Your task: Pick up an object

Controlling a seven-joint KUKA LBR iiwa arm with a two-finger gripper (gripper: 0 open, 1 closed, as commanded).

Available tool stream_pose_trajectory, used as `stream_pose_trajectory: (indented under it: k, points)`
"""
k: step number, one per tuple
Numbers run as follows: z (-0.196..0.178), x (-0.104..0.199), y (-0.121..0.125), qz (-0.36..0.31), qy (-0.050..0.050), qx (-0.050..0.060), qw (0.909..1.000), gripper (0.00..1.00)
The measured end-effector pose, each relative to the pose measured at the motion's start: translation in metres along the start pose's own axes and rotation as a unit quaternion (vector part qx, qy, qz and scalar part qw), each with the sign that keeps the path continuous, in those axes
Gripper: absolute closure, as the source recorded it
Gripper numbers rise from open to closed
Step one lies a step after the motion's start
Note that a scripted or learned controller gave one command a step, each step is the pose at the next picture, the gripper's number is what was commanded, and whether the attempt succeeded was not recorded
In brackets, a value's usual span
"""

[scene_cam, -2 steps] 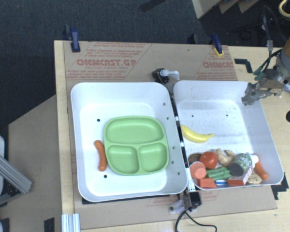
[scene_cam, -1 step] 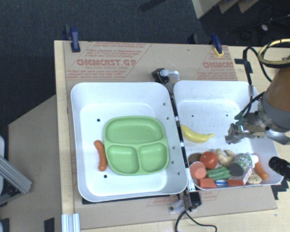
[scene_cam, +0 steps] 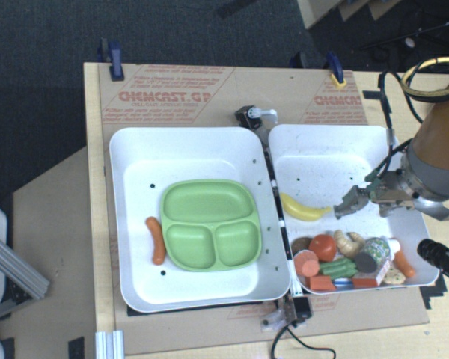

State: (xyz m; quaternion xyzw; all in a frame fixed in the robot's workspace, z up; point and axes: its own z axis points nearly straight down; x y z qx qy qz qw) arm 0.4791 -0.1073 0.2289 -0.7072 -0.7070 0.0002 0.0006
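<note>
From my seat I see the end effector [scene_cam: 349,203] reaching in over the right bin [scene_cam: 325,144], low above its white floor. I cannot tell from this slant how it is set, and nothing shows in its grasp. Above it the arm's orange band [scene_cam: 443,144] and grey wrist rise toward the right edge.

The banana [scene_cam: 303,209] lies just to the end effector's left on the bin floor, its near tip very close to the end effector; I cannot tell whether they touch. Below the end effector, along the bin's near wall, sits a heap of toy food: a red tomato [scene_cam: 323,247], a pale orange cylinder [scene_cam: 307,263], a green vegetable [scene_cam: 339,267], a knobbly beige piece [scene_cam: 350,240] and a small carrot [scene_cam: 403,265], all crowded together and touching.

Well to the end effector's left, across the divide between the bins, the left bin [scene_cam: 131,155] holds a green compartment plate [scene_cam: 210,224]. An orange sausage [scene_cam: 157,239] lies beyond the plate, just beside its far-left edge.

Both bins rest on the desk [scene_cam: 172,96], which has printed cardboard on top.
</note>
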Motion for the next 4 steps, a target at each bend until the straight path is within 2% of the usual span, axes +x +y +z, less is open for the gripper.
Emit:
stream_pose_trajectory:
  k: [1, 2, 3, 4]
  points:
    - [0.066, -0.002, -0.001, 0.001, 0.001, 0.004, 1.0, 0.0]
    - [0.147, 0.012, 0.001, 0.0, 0.001, -0.001, 1.0, 0.0]
    - [0.131, 0.01, 0.003, 0.0, -0.001, -0.005, 1.0, 1.0]
    - [0.035, 0.008, 0.008, -0.001, -0.001, -0.006, 1.0, 1.0]
